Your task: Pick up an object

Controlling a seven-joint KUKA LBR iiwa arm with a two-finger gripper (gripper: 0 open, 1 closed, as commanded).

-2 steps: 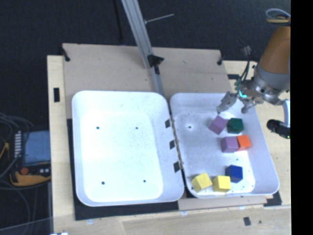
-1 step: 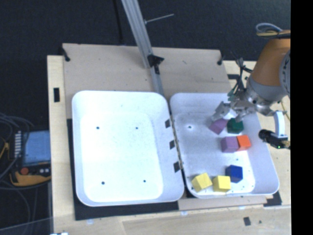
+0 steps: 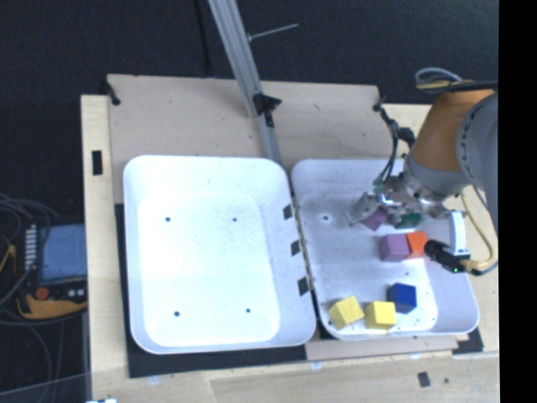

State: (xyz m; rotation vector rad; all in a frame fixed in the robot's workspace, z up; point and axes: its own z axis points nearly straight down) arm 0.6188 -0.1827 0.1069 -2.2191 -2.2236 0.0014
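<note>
Roughly, left to right:
Left bin (image 3: 210, 250): shallow white plastic, rounded corners, smooth w/ a few dark dots.
Right bin (image 3: 331, 225): same white plastic, holds all the blocks.
Yellow blocks (image 3: 346, 312) (image 3: 382, 314): two cubes, side by side at near edge.
Gripper (image 3: 375, 211): metal fingers low over right bin, by a mauve block (image 3: 373, 219); can't tell jaw spread or whether it's pinched.
Purple block (image 3: 393, 247): matte cube, touching orange block (image 3: 417, 243).
Blue block (image 3: 403, 296): cube, just right of yellows.
Green piece (image 3: 409, 220): partly hidden under wrist.
</note>
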